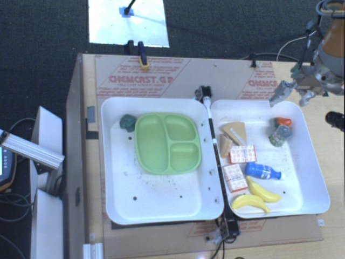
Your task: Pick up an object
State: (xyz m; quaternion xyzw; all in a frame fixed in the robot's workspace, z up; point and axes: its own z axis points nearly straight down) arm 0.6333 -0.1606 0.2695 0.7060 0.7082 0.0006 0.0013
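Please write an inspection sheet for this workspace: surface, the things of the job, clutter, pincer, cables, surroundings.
Surface: bench board with red print, bearing the left bin and right bin side by side.
Job's things: right bin holds two bananas, blue bottle, two red-and-white packets, tan wedge, small jar.
Clutter: green divided plate and dark green lump in left bin.
Pincer: pincer above the right bin's far corner, nothing between its fingers.
Cables: cables behind the arm.
Surroundings: dark carpet, white sheet.
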